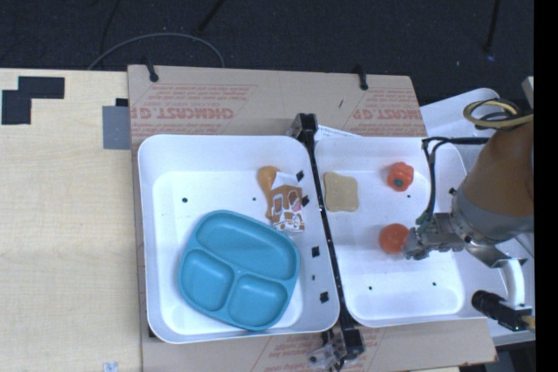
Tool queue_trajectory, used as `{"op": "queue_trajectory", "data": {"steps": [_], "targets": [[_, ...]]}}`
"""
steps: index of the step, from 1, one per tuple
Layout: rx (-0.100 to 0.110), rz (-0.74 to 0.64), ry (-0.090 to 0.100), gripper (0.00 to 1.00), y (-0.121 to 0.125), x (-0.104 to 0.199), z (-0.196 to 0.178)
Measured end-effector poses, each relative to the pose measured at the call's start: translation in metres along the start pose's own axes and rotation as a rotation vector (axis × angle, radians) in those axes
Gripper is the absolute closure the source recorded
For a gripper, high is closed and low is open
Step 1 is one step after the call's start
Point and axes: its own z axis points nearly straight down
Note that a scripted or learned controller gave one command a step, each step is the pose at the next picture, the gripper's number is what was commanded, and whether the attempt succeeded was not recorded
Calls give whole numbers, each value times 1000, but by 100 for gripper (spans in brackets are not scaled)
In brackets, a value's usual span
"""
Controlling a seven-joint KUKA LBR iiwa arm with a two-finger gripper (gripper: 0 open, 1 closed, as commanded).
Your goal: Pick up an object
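In the right bin (436, 296) my gripper (418, 241) is down low, right beside an orange-red round object (392, 237) and touching or almost touching its right side. A second orange-red round object with a green spot (400, 176) lies farther back in the same bin. A tan square slice (341, 192) rests near that bin's left wall. The grey and orange arm (497, 187) comes in from the right over the bin's edge.
The left bin (161, 187) holds a blue divided plate (238, 269), a small patterned packet (287, 209) and an orange-brown piece (267, 178). A black divider (321, 222) runs between the bins. Cables and white paper lie at the right.
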Motion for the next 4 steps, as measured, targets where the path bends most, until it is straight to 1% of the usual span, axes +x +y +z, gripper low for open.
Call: {"op": "queue_trajectory", "data": {"steps": [1, 2, 3, 4], "targets": [[-1, 0, -1, 100, 3, -2, -42], [0, 0, -1, 100, 4, -3, -74], [3, -2, 2, 100, 10, 40, -75], [3, -3, 2, 100, 23, 91, -86]]}}
